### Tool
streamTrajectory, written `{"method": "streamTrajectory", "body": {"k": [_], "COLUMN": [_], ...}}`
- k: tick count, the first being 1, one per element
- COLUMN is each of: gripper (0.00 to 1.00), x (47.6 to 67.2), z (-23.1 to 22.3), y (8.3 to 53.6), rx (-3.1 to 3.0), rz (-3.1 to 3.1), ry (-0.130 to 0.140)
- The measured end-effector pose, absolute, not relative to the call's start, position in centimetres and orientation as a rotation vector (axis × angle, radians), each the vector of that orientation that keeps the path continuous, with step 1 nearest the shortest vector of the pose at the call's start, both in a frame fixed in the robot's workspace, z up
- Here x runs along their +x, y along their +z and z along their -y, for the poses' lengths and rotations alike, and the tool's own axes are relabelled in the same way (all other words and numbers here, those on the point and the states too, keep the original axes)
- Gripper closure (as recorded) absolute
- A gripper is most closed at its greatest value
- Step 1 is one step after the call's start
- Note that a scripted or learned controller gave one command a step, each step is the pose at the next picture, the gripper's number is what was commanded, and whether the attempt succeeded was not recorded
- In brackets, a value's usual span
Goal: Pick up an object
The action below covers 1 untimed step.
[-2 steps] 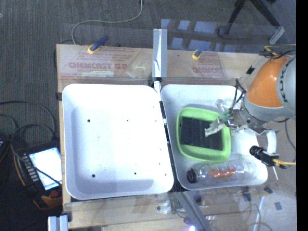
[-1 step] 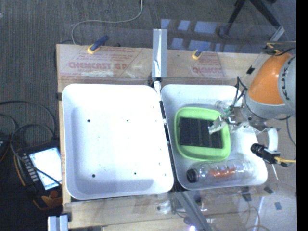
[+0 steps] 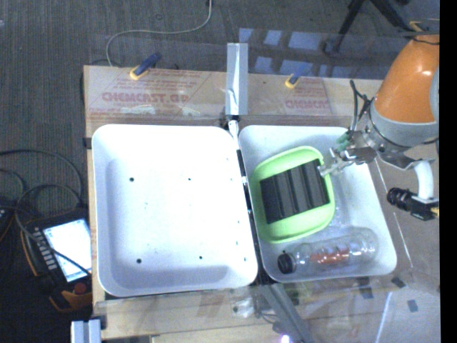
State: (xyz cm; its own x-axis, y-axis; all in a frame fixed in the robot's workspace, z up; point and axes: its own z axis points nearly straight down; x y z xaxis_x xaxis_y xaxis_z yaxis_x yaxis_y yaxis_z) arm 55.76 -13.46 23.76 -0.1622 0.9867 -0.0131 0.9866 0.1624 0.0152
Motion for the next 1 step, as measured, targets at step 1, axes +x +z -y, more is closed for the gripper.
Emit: {"method": "streamTrajectory", "body": {"k": [1], "gripper": [0.0], "x": [55.55], "z": [13.09], "y": [23.25], "rx": [2.025], "rz": [-2.396], "ry": [-0.003]}}
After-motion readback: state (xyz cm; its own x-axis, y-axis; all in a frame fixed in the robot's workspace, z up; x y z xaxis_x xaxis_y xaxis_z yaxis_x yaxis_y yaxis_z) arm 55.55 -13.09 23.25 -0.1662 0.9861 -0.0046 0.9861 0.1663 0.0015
